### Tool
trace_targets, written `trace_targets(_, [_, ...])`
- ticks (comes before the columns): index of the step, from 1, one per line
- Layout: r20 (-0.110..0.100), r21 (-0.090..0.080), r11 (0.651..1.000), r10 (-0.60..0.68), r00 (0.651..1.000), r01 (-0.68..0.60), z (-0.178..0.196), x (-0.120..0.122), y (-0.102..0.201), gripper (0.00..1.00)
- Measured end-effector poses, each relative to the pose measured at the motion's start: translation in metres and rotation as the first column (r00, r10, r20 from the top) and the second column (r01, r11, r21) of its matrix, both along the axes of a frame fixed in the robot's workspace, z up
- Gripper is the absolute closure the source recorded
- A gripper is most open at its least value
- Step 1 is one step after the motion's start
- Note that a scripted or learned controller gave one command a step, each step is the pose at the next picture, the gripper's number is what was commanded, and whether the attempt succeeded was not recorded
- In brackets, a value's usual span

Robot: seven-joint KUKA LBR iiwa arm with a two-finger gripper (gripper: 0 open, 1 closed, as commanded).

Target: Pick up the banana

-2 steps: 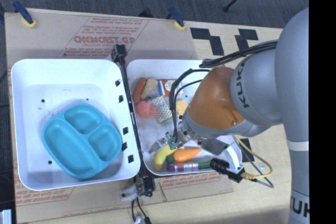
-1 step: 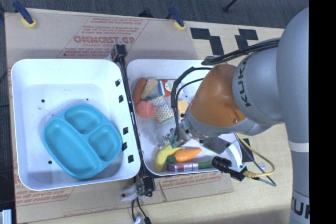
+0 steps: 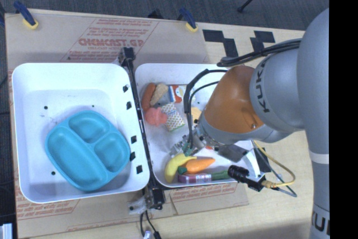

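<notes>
Item: curved yellow banana (image 3: 177, 164), near edge of right white bin (image 3: 146, 120), touching an orange carrot-shaped toy (image 3: 199, 164). Gripper (image 3: 190, 146) hovers just above; we cannot tell its fingers' state. Step: approach. Next: descend, close around banana.

Brightness: the scene was evenly and moderately lit.
Shadows: soft grey shade lay inside the left bin (image 3: 22, 120) around the blue tray (image 3: 86, 148).
Glare: a mild sheen showed on the orange band (image 3: 235, 103).
Sharpness: the small things were slightly blurred.
</notes>
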State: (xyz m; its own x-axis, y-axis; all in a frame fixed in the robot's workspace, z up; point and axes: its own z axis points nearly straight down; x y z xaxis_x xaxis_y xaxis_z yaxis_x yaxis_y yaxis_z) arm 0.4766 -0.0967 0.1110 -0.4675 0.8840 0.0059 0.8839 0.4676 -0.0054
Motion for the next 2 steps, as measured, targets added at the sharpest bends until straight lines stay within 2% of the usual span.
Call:
trace_targets(1, [0.007, -0.002, 0.995, 0.099, 0.995, -0.099, 0.081, 0.0103, 0.0734, 1.0])
trace_targets(2, [0.006, -0.003, 0.995, 0.098, 0.995, -0.098, 0.0807, 0.0101, 0.0727, 0.0])
